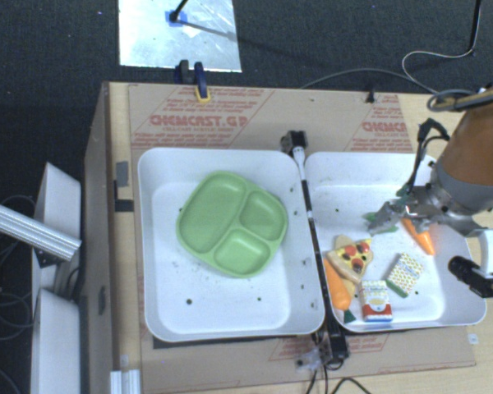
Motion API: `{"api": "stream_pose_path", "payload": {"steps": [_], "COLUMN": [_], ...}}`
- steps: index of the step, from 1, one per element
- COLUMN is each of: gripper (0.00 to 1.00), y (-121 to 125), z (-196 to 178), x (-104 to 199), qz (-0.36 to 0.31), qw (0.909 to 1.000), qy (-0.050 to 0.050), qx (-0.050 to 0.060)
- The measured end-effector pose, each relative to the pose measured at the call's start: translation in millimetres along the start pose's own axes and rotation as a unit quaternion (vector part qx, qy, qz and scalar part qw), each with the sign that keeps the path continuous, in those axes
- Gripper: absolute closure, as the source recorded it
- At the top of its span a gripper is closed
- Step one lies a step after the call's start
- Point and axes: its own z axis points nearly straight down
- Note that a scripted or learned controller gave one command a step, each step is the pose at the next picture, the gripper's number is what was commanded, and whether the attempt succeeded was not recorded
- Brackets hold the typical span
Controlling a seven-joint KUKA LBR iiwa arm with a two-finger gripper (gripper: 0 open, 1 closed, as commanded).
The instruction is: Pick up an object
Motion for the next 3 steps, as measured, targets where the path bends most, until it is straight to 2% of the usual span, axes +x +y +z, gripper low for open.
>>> {"api": "stream_pose_path", "payload": {"steps": [1, 2, 3], "gripper": [0.0, 0.0, 0.0], "y": [47, 105, 126], "z": [97, 96, 101], "x": [6, -19, -78], "qz": [0.0, -0.001, 0.001], "qw": [1.0, 1.0, 1.0], "qy": [-0.002, -0.003, -0.001], "qx": [-0.005, -0.007, -0.001]}}
